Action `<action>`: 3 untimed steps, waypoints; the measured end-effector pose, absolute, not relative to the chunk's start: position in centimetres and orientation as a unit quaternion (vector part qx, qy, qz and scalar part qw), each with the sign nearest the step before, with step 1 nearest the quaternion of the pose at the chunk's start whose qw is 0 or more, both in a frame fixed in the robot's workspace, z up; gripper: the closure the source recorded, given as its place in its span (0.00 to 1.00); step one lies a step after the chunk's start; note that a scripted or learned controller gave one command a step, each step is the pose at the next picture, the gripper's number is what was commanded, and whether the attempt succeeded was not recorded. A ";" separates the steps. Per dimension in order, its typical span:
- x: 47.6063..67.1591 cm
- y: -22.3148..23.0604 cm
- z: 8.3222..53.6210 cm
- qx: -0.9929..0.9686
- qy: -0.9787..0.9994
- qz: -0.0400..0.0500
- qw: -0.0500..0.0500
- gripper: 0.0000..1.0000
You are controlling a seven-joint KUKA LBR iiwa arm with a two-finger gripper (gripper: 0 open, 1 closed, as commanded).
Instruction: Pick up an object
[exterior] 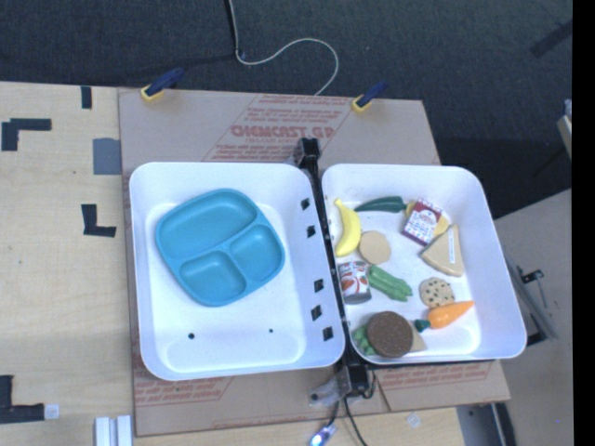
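**Operator:** Report arm pose and gripper condition.

**Arm:** Gripper condition: I could not tell whether it was released, clenched or grasping anything. No pose reading was available to me.

**Operator:** Report where the pickable items were.

**Arm:** All lay loose in the right bin (483, 203). A banana (347, 229) sat against the centre divider, with a round cracker (375, 247) just beside it and a green pepper (379, 204) above. A small can (354, 282) lay below the banana, beside a pea pod (390, 283). A red carton (422, 221) and a sandwich wedge (446, 251) were toward the right wall. A cookie (435, 292), a carrot (450, 314) and a dark round patty (389, 334) occupied the near edge.

**Operator:** Report the surface and surroundings.

**Arm:** The left bin (149, 342) held a blue divided plate (218, 246). Both bins rested on a cardboard sheet (279, 128), fixed by two clamps (163, 83) to a wooden bench (56, 277) marked with black tape. Dark carpet (112, 17) and a thin cable (279, 54) lay beyond.
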State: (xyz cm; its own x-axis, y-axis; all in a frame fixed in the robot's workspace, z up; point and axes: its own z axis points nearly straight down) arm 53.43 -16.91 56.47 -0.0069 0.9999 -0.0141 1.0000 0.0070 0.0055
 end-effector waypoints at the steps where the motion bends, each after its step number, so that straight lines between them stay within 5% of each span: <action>1: 53.5 -16.9 57.5 0.704 0.710 -0.003 0.007 1.00; 3: 53.6 -16.8 59.5 0.704 0.710 -0.003 0.009 1.00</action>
